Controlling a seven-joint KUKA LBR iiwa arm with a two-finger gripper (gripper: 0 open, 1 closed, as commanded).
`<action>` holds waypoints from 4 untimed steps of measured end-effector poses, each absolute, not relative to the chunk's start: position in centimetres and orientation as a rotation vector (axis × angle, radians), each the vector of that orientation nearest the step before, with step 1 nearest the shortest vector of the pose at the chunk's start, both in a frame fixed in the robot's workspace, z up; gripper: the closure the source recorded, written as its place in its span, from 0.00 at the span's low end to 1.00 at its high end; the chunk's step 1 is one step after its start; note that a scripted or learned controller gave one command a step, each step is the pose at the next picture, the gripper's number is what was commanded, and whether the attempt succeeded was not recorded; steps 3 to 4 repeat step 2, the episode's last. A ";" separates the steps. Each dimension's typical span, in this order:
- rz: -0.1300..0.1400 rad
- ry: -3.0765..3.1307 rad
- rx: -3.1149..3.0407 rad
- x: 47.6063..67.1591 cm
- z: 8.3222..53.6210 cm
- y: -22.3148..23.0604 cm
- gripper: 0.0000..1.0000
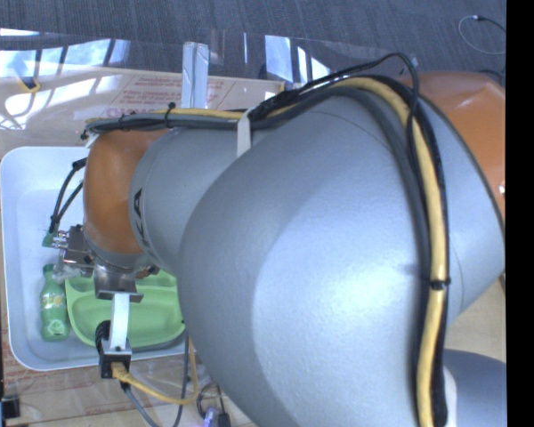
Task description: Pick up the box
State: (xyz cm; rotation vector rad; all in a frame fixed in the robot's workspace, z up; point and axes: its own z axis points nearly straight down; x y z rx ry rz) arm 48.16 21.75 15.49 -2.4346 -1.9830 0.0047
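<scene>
Filling most of my view, the grey arm [338, 265] hides the right bin. Its wrist hangs over the left bin [18, 238], above a green tray [151, 318] and green bottle [52, 302]. Gripper state and box position: cannot tell. Risk: grabbing the wrong item.

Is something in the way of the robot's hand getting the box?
I can't spot a box. The grey arm covers most of the white bin. Under the wrist lie a green tray and a green bottle.
</scene>
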 end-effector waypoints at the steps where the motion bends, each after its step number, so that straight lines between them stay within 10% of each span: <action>1: 0.009 -1.988 -2.429 48.2 16.4 21.8 1.00; 4: 0.009 -1.899 -2.488 47.4 10.4 15.5 1.00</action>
